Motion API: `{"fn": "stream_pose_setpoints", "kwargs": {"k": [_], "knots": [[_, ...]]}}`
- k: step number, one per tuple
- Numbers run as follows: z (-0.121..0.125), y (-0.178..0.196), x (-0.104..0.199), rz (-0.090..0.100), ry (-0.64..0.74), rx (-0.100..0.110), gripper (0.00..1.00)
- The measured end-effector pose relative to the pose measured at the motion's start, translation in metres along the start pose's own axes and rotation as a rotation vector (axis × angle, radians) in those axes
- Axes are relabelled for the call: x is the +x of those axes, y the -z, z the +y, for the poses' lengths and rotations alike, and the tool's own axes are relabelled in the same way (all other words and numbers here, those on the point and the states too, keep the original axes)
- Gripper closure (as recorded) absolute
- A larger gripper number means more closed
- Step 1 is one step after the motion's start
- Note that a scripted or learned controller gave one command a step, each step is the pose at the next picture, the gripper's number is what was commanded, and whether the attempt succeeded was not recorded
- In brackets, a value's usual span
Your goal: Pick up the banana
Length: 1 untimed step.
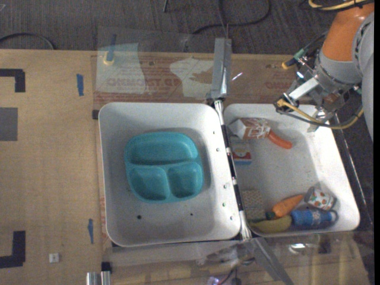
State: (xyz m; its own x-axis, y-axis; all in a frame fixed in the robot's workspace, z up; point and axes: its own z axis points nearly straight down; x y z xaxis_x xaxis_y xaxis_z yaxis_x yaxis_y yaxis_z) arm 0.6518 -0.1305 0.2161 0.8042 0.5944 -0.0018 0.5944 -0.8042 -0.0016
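**Camera view: banana in the right bin's near corner, gripper poised over the far edge**

Camera view, nearest part first: the near rims of the two shallow white bins are seen side by side on the tan bench (pixel 47 177). Along the near wall of the right bin (pixel 341 177), toward its left corner, the banana (pixel 274 224) is found lying flat, yellow with a darker end, just beside the divider between the bins. A blue mug (pixel 313 218) is laid on its side just to the banana's right, close to or touching it. An orange carrot (pixel 288 204) is set just behind the banana at a slant, and a small patterned white cup (pixel 320 199) is tipped next to the carrot's right end.

Farther in, the left bin (pixel 113 212) is occupied by a teal divided tray (pixel 164 166) with three compartments, placed roughly in the middle of the floor. At the left wall of the right bin, a small red and white packet (pixel 241 155) is seen against the divider.

Toward the far wall of the right bin, a small carton (pixel 252 128) is lying on its side, with a second orange carrot-like piece (pixel 279 139) touching its right end.

Farthest of all, the gripper (pixel 309 97) is held above the right bin's far right corner, well apart from the banana. Whether its fingers are spread or pressed together cannot be told; nothing is seen between them. The orange band (pixel 347 31) of the arm is visible above it, at the upper right.
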Motion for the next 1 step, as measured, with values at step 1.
{"fn": "stream_pose_setpoints", "kwargs": {"k": [1], "knots": [[-0.0827, -0.0207, 0.0566, 0.0, 0.319, 0.002, 0.0]]}}
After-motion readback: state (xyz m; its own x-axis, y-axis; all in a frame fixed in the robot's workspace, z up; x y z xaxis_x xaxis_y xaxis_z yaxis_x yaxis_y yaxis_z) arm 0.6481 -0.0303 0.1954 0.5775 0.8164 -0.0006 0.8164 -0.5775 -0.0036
